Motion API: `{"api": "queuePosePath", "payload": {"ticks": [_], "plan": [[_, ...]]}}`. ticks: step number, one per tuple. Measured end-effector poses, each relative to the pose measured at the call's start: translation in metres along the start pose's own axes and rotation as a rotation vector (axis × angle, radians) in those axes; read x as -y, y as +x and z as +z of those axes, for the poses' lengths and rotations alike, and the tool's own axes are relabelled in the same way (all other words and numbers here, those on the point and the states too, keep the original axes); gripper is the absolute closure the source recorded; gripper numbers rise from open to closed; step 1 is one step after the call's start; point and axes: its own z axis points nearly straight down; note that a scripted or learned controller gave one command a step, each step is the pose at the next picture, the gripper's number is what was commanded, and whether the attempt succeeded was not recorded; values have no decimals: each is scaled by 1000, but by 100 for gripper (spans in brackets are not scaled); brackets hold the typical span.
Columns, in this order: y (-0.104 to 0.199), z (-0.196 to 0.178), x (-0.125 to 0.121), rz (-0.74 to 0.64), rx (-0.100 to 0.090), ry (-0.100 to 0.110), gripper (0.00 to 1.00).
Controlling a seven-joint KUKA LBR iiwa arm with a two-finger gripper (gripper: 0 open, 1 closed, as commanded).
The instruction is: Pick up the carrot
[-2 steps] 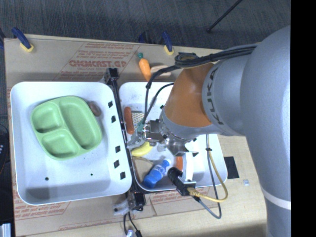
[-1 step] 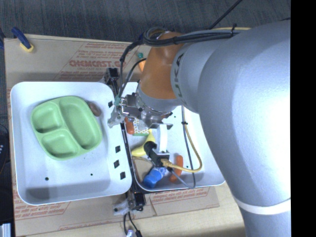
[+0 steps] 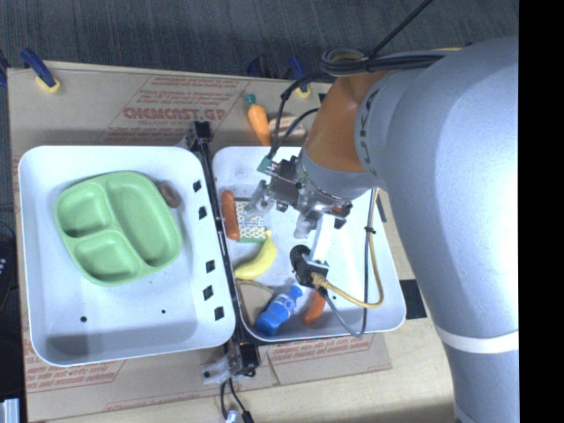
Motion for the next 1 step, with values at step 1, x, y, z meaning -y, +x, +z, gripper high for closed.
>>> {"api": "queuePosePath", "payload": {"ticks": [1], "plan": [[47, -54, 78, 107, 0, 2, 0]]}}
